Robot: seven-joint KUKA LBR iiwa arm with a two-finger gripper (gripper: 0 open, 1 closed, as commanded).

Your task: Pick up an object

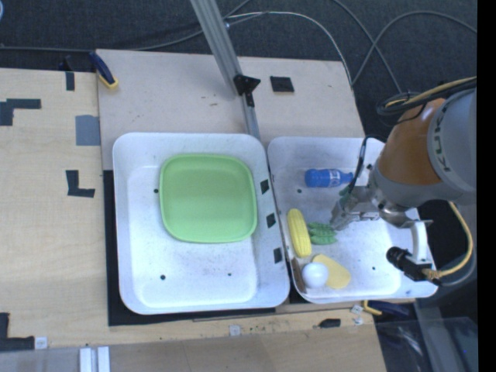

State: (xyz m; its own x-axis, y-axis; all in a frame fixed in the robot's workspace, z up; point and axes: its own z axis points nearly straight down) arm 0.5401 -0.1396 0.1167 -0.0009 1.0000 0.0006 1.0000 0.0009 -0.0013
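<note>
Fingers (341,217): lowered into the right bin (364,285), tips just beside the small green object (324,235); whether they are apart or together cannot be determined. Adjacent items: a yellow banana-shaped object (299,232) touching the green object's left side, a white ball (315,273) and a pale yellow piece (335,270) below, a blue bottle (326,178) above. The left bin (132,208) contains a green plate (208,198).
</note>
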